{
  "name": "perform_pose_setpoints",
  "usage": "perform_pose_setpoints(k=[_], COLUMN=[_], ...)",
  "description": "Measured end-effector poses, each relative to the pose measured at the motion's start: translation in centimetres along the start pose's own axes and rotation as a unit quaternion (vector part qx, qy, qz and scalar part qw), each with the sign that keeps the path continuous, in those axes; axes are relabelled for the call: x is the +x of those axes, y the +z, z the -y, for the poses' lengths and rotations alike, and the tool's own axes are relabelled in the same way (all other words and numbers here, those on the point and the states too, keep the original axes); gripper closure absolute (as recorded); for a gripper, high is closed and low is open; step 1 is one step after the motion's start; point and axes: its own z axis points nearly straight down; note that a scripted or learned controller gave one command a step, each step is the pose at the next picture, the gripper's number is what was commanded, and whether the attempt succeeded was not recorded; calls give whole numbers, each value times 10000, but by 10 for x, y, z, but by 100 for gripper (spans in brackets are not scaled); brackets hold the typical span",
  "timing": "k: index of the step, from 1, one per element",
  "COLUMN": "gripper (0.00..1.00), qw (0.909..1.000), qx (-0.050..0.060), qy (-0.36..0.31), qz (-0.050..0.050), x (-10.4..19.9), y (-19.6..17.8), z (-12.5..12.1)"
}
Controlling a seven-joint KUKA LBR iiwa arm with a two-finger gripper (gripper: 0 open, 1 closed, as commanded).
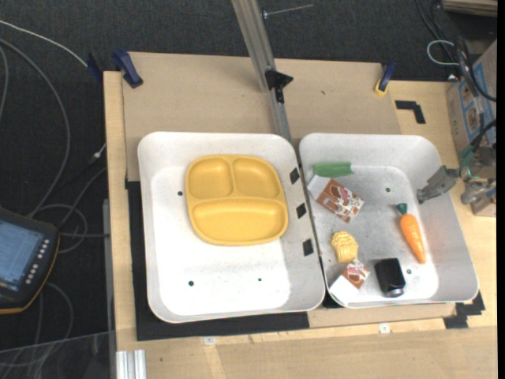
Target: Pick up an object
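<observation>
Both white bins (158, 275) look like smooth matt plastic. The yellow divided plate (235, 198) is smooth plastic with a soft sheen. The counter (205, 93) is pale bare wood; the pole (252, 22) is brushed metal.

blue clamps (126, 67) on wooden bench (197, 93); tablet (20, 255) on dark floor

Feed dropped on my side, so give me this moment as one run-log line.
end effector: over right bin's right edge, holding nothing | nearest: carrot | left bin: yellow plate | pick: not yet done
</observation>
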Motion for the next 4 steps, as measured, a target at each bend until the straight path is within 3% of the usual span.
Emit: perform_pose_setpoints(k=[1, 3, 4], gripper=[0, 0, 0], qw=[10000, 10000, 10000], qx=[-3, 29, -27], qy=[3, 5, 6], qz=[0, -11, 9], x=[0, 9, 9], y=[0, 105, 162], z=[0, -10, -10])
